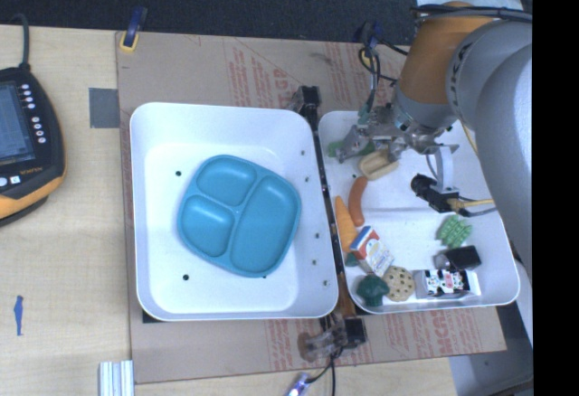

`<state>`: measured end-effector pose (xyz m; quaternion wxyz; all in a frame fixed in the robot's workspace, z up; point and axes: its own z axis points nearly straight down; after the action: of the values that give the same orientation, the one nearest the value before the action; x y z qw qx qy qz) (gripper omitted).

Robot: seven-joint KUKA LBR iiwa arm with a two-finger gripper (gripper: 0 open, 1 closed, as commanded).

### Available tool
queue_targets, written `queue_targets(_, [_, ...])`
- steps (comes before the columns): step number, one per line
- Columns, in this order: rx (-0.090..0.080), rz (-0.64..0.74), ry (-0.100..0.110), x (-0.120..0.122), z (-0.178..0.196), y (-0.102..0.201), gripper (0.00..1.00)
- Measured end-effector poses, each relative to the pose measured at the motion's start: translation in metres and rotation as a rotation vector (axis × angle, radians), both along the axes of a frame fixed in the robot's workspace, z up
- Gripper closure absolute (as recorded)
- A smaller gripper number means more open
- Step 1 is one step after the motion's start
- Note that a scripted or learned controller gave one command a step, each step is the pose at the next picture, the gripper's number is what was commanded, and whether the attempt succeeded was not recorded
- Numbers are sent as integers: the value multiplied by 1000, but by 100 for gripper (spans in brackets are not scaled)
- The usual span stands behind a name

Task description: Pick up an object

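2 white bins sit side by side on a sheet of cardboard [226, 78]; the left bin [145, 204] holds 1 blue plate [240, 215] with 3 sections, lying flat near its middle; the right bin [404, 213] holds all the small things.

The gripper [373, 139] hangs over the far left corner of the right bin; I cannot tell whether it is open or closed, and nothing can be seen in its hold. A tan piece [379, 165] lies just below it in the view; a sausage [358, 200] and a carrot [345, 221] lie next to each other along the bin's left wall.

Nearer the front edge are a small carton [369, 249], a dark green piece [370, 288], a cookie [396, 282] and a black-and-white box [445, 282]; a light green piece [454, 229] and a black block [462, 257] lie toward the right side.

1 handheld controller [23, 146] rests on the bench at the far left, well apart from the bins.
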<state>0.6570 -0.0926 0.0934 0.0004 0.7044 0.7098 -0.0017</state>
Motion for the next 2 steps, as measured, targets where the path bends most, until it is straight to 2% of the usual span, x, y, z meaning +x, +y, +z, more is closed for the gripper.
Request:
queue_targets(1, [3,-3,-1,0,126,52,0])
queue_targets(2, [2,-2,3,-12,98,109,0])
